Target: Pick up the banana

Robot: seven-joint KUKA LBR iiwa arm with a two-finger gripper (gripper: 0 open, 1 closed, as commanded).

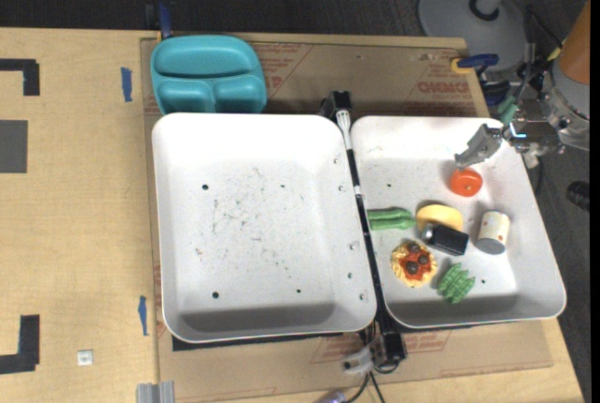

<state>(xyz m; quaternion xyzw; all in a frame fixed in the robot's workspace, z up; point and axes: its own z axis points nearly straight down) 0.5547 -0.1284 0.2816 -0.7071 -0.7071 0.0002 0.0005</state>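
Note:
The banana (441, 215) is a short yellow piece lying in the middle of the right bin (539, 298). A black block (448, 239) touches its lower right side. My gripper (473, 149) hangs over the upper right part of that bin, above and to the right of the banana and well apart from it. It sits just above a red-orange tomato (466, 182). I see nothing held in it.
Around the banana lie a green pod (390, 220), a small pizza toy (413, 262), a green leafy piece (455, 283) and a pale can (493, 231). The left bin (169, 204) adjoins on the left. A teal tray (208, 73) stands behind it.

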